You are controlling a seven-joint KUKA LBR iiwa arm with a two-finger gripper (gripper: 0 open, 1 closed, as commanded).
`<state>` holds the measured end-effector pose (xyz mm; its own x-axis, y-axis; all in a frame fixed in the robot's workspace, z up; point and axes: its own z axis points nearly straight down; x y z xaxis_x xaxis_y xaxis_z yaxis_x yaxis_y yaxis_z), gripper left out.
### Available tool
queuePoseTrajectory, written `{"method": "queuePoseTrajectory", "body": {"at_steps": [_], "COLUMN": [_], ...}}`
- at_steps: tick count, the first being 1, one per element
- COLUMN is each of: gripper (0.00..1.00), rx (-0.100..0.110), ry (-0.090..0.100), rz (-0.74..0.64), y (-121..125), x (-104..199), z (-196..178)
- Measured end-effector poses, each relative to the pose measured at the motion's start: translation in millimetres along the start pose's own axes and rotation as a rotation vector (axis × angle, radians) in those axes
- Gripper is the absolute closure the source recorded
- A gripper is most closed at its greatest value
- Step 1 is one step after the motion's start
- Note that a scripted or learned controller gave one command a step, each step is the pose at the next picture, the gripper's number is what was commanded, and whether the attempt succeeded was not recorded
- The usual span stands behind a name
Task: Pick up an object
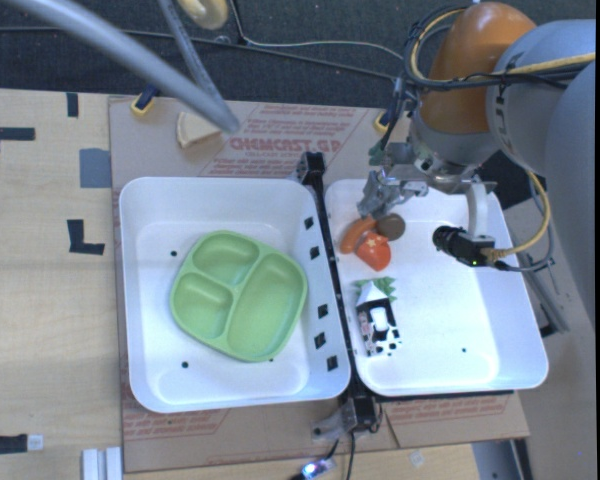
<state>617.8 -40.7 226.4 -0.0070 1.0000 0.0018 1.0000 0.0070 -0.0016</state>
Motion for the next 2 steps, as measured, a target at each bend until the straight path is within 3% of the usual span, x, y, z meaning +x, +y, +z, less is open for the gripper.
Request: {"method": "queuePoseTrajectory", "body": {"at_steps": [2], "gripper": [1.00], "rx": [0.000], "ry": [-0.001], "rz": [-0.001], "y": [11], "x": [116], "z": [-2]}}
